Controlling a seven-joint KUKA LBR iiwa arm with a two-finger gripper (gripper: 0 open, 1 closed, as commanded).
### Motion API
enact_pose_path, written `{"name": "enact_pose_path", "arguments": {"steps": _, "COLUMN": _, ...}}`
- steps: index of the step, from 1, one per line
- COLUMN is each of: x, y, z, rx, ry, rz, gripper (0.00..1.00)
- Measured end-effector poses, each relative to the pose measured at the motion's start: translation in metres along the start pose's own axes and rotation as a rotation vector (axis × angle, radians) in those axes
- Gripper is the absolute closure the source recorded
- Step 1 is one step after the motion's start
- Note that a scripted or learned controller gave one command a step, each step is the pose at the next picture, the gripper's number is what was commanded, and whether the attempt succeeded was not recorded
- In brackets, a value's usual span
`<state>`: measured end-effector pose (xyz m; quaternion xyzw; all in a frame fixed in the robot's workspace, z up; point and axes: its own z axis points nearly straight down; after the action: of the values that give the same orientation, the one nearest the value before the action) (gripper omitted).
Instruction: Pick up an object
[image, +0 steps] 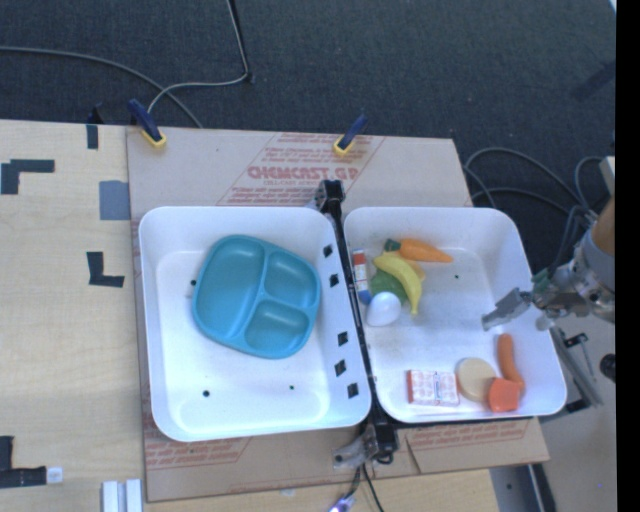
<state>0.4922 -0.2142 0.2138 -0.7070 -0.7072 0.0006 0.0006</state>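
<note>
At the right edge of the frame the gripper (515, 305) hangs over the right rim of the right bin (470, 222), one grey finger (503, 308) pointing left; nothing sits between its fingers, and whether they stand apart or together cannot be told. Just below it lie a sausage (506, 355), an orange block (504, 396), a tan disc (476, 379) and a red-and-white packet (432, 386). Further left are a banana (402, 276), a carrot (422, 250) and a white egg (383, 310), while the left bin (165, 300) holds a blue divided plate (256, 296).

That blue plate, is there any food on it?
Empty. The blue plate in the left bin shows three bare compartments; the toy food lies in the right bin.
</note>
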Motion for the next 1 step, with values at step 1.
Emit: {"name": "enact_pose_path", "arguments": {"steps": 1, "x": 0.0641, "y": 0.0712, "z": 0.1267, "rx": -0.008, "ry": 0.0, "rz": -0.003, "gripper": 0.0}}
